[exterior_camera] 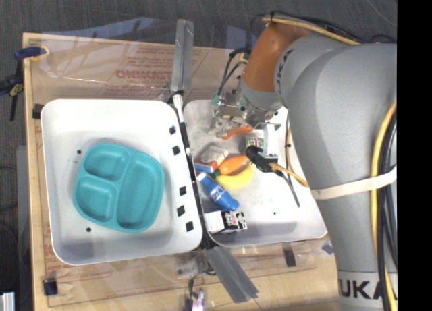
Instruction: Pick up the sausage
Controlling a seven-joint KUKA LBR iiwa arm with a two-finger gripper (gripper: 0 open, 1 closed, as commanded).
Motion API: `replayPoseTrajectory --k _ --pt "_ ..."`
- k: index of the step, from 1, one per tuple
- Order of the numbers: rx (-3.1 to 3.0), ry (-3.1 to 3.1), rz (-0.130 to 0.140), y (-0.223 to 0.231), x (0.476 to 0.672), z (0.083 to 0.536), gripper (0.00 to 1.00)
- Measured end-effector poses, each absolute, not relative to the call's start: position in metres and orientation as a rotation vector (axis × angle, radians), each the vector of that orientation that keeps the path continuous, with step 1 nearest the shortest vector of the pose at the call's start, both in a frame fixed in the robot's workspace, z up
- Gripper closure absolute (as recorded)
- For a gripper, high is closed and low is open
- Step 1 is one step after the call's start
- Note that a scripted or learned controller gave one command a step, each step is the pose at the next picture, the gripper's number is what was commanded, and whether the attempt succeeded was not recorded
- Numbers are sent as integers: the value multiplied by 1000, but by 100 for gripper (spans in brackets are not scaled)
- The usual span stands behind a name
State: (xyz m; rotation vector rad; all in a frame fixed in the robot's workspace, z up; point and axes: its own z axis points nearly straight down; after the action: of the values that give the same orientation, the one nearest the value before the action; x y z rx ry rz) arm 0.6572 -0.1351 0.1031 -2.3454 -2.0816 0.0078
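1. Orange-red and thin, the sausage [237, 131] is lying in the right bin [297, 225], toward its far end, just beside the tool [233, 115].
2. The tool is hanging low over that far end, wrist and cabling crowding around it; whether it is open or closed I cannot tell, and nothing is visibly being held.
3. The sausage's long axis is running roughly left to right across the bin, its right end tilting slightly away from the camera.
4. For a good pick, I judge the closing direction should be crossing that axis at mid-length, not along it.
5. The yellow fruit [234, 176], orange piece [233, 164] and blue bottle [219, 193] are sitting nearer the camera, apart from the sausage, so a straight descent looks workable.
6. The teal plate [120, 186] is resting in the left bin [61, 121].
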Motion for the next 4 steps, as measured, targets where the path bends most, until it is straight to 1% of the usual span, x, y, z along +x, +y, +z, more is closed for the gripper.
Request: replayPoseTrajectory --k 1,2,3,4 --pt "-2345 -2082 8 -135 657 103 0" --pt "-2323 -2113 1 -193 657 119 0" --pt "-2240 -2199 2 -205 658 93 0" --pt "-2230 -2199 10 -204 657 101 100"
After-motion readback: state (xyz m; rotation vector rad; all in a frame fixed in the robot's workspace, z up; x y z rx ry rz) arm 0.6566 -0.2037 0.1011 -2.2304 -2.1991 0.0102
